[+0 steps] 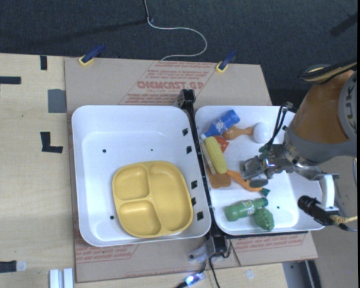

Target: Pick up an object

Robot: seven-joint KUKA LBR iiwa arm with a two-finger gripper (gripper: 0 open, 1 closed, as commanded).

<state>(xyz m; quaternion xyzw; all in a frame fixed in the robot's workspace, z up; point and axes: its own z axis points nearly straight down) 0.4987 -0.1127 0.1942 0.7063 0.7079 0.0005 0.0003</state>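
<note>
Two white bins side by side, parted by a shared black-clipped rim. Left bin (87, 131): given over to a yellow divided plate (151, 198), lying flat and right side up near the front wall. Right bin (288, 218): heaped with small toy foods, tipped in loose and lying wherever they landed, hence several touching or overlapping.

Reaching in from the right, low over the middle of the right bin, a grey arm with its gripper (257, 168) pointed down and leftward at the clutter. Probably placed so for a straight drop onto whatever lies beneath (a judgement, not a thing seen). Clenched, released or grasping: cannot tell, with dark metal parts blurring together at the tip. Nothing plainly held.

Likeliest target, judging by closeness: an orange piece (246, 182), long and tapering like a carrot, lying flat on the bin floor just beside and partly under the gripper, its thick end toward the brown slab (219, 179). Smooth, plastic-looking, slim; likely to slip or roll if pinched off-centre.

Around it:
- a yellow corn cob (215, 153) along the left wall, touching the slab;
- a blue bottle (223, 123) at the back, on its side;
- a white egg (260, 131) near the back, apart from the gripper;
- a green bottle (245, 209) at the front, touching a dark green lump (264, 221).
</note>
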